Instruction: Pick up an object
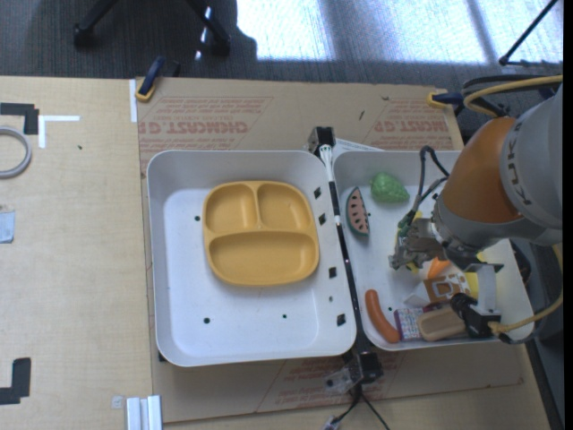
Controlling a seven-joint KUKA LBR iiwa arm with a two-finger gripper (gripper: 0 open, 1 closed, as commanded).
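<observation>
The left bin [170, 267] held a yellow divided plate [261, 233], lying flat toward the bin's far half, its three compartments bare. Black clips ran along the seam where this bin met the right bin [358, 164].

In the right bin, a watermelon slice toy [358, 211] lay just beside the dividing wall, and a green leafy toy [389, 188] sat near the far edge, a little to its right. Toward the near corner lay an orange hot dog toy [380, 317], close to the near wall. Right of it sat a cluster of small things: a tan block [437, 325] touching a purple-edged packet [409, 322], with an orange-and-white piece [442, 278] just behind them.

The gripper [410, 249] hung over the middle of the right bin, above that cluster and apart from the hot dog; its grip could not be made out, and nothing showed clearly between its tips. The arm's orange band [483, 182] rose behind it toward the right.
</observation>
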